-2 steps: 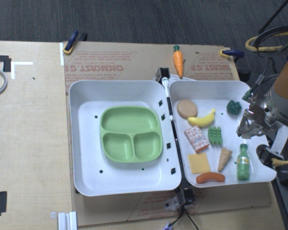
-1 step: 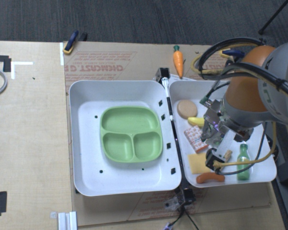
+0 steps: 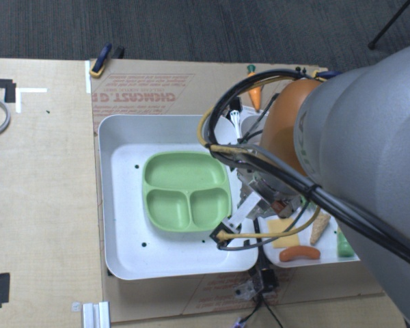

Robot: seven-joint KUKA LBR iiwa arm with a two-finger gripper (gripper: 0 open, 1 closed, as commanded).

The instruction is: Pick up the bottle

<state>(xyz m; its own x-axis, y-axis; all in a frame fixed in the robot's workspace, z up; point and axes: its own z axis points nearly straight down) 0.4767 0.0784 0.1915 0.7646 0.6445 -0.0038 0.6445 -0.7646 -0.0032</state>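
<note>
My tool (image 3: 251, 195) sits low under the arm, its grip state I cannot tell. The likely bottle (image 3: 234, 122), white, lies beyond it, at the right bin's (image 3: 307, 262) far corner.

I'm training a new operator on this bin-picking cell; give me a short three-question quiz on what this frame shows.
1. True or false: the green divided plate lies in the left white bin.
2. How many compartments does that plate have?
3. Which item lies in the right bin, near its front edge? A) a sausage B) a spoon C) a cup

Key:
1. True.
2. Three: one long section and two smaller ones.
3. A, the sausage. The arm covers most of that bin, so the bottle cannot be picked out here.
</note>
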